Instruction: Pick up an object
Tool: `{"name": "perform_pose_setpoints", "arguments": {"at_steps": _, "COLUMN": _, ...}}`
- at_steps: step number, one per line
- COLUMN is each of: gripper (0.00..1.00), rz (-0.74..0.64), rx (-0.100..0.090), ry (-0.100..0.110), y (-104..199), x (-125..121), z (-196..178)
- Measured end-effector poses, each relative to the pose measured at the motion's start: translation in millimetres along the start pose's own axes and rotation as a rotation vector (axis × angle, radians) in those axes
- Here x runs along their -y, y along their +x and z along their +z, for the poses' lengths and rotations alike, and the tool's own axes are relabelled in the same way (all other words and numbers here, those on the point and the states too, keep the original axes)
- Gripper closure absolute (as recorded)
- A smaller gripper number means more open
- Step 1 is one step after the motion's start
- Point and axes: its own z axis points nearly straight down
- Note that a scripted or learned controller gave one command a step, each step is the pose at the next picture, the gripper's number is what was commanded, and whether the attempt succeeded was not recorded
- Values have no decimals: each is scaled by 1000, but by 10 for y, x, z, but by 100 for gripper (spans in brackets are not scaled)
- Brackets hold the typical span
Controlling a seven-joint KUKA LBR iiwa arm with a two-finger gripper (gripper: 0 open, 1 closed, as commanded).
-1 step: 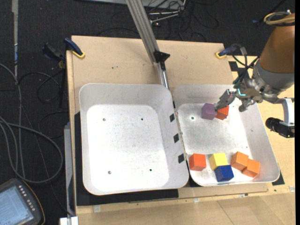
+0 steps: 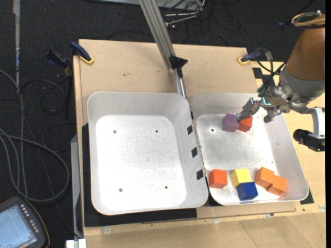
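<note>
Gripper (image 2: 252, 109) sits low over the upper part of the right bin (image 2: 289, 154), reaching in from the right on the grey arm (image 2: 305, 61). Whether it is open, shut or gripping anything cannot be told from this angle. A small red-orange block (image 2: 245, 123) lies directly beneath its tip, with a purple block (image 2: 230, 122) touching that block on its left side. Along the bin's near edge sit an orange cube (image 2: 218, 178), a yellow cube (image 2: 240, 176), a blue cube (image 2: 247, 190) just below the yellow one, and two orange blocks (image 2: 271, 180) pressed together in the near right corner. Left bin (image 2: 103, 118) adjoins the right bin.
</note>
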Motion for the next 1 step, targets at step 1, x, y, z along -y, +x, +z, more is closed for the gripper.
{"name": "perform_pose_setpoints", "arguments": {"at_steps": 1, "gripper": 0, "rz": 1, "rx": -1, "ry": 5, "y": -10, "x": -35, "z": 633}}
